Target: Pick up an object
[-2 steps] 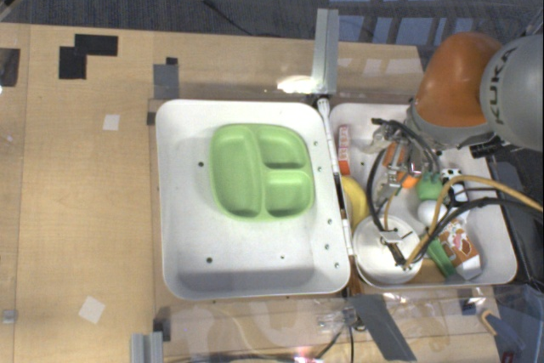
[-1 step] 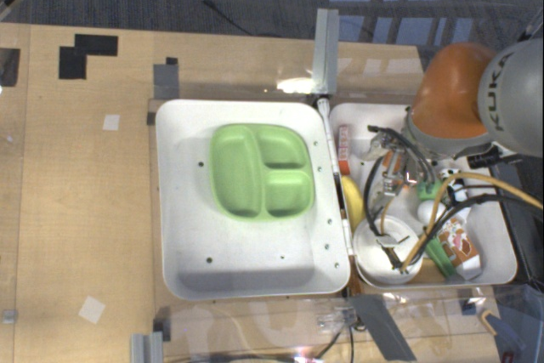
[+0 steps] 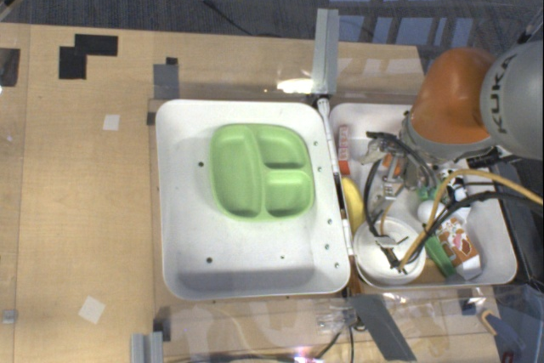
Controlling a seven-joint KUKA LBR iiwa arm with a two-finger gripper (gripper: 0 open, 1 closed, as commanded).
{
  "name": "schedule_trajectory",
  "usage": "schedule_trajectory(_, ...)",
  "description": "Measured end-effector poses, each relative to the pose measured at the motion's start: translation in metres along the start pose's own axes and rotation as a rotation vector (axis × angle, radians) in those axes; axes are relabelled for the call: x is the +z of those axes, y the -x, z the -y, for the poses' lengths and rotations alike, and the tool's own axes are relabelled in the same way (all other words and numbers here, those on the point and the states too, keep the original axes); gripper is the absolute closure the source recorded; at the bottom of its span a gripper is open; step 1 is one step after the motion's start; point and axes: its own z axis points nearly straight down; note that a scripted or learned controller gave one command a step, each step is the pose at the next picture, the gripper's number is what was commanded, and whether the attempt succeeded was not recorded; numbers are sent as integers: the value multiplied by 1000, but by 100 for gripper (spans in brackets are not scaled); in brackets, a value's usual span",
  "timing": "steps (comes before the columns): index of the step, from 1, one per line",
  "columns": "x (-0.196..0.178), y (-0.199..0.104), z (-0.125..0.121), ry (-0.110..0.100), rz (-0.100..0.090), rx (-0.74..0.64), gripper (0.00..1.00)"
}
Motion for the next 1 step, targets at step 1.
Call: schedule_trajectory(1,1,-34,9,2,-8,30,0)
